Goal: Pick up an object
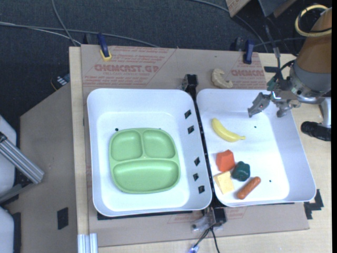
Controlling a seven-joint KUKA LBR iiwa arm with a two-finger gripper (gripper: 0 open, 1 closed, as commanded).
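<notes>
The hand (270, 105) hangs open and empty over the right bin's (295, 157) far edge; the banana (227, 130) looks light, stiff, slick plastic, best pinched across its thick middle.

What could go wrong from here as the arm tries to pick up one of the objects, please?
1. The red block, teal piece, yellow block and sausage lie crowded together, so the fingers may nudge a neighbour or close on two at once.
2. The banana is curved and lies flat, so it could slip out of a pinch.
3. The gripper hangs open near the right bin's far wall, away from every object, so a straight descent would likely close on nothing.
</notes>
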